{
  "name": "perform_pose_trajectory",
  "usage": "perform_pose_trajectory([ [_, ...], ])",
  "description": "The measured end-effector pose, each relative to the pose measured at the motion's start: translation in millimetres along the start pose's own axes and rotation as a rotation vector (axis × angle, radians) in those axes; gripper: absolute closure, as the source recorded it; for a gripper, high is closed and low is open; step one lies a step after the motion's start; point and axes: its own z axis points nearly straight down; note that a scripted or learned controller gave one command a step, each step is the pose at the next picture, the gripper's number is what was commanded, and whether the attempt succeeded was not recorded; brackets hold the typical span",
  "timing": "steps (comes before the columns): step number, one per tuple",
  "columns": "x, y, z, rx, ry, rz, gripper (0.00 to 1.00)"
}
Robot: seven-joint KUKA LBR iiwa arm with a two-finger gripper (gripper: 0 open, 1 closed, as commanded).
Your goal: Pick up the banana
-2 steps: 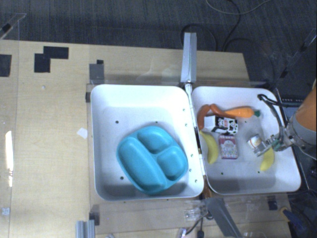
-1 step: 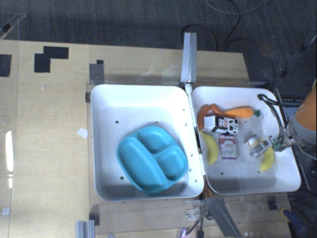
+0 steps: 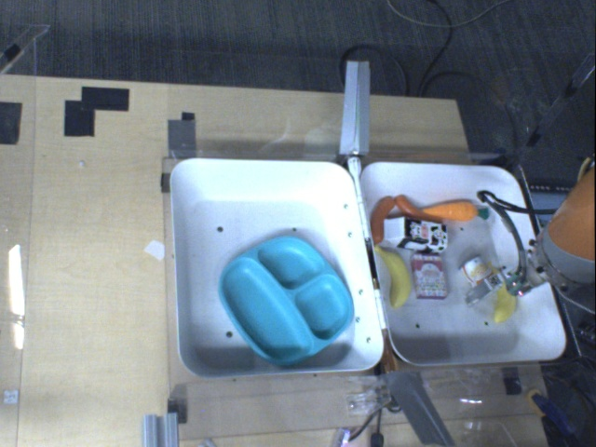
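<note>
Jaws first: they hang low over the right side of the right bin [image 3: 545,347], at the end of the grey arm [image 3: 570,242] that comes in from your right, and you cannot tell whether they are spread or pressed together, because the metal parts there blur into one another. Nothing can be made out between them. A small yellow piece [image 3: 504,308] lies just beside them on the bin floor; what it is you cannot tell.

Nearest to you, in the left bin [image 3: 186,277], a blue divided tray [image 3: 284,296] sits tilted across the bin floor, with its two smaller compartments toward the wall that the bins share.

The banana [image 3: 396,277] lies in the right bin, hard against that shared left wall, running lengthways from near to far. It is well apart from the jaws, with a small pink box [image 3: 429,277] lying just to its right, between it and them.

Farther back you see a black-and-white carton [image 3: 425,236] just beyond the pink box. Behind it an orange carrot [image 3: 445,211] with a green tip lies crosswise near the far wall, and a curved orange piece [image 3: 384,214] bends down beside the carton's left end.

Beyond the bins a grey metal post [image 3: 355,110] stands on the table [image 3: 84,277] at the seam between them. Black marks [image 3: 93,108] sit on the table's far left, and a thin cable [image 3: 438,12] loops on the dark floor behind.
</note>
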Motion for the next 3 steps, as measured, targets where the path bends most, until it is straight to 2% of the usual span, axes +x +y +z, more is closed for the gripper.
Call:
perform_pose_trajectory([
  [1, -2.7, 2.9, -12.7, -0.007, -0.009, -0.001, 1.00],
  [2, 50.4, 26.0, -131.9, 0.025, 0.028, 0.060, 1.00],
  [3, 50.5, 25.9, -131.7, 0.025, 0.028, 0.060, 0.00],
])
